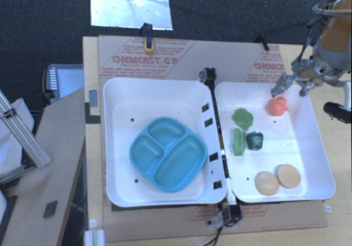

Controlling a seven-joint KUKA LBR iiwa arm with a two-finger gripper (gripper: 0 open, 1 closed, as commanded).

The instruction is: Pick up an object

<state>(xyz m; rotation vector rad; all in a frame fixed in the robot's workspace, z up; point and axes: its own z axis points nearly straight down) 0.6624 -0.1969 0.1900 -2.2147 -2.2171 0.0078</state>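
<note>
My gripper [290, 86] hangs over the far right corner of the right bin [319, 146], its two fingers spread open with nothing between them. Just below it and slightly left lies an orange-red round object [278, 105]. A green leafy piece [242, 118], a green stick-shaped piece [238, 142] and a dark teal lump [254, 140] lie in the bin's left half. Two beige round pieces [267, 183] [288, 175] rest near the front edge.
The left bin [121, 107] holds a blue divided plate [167, 153]. A black divider with clips [215, 129] runs between the bins. A yellow clamp [148, 41] stands at the bench's back edge. Grey equipment [22, 140] sits at the left.
</note>
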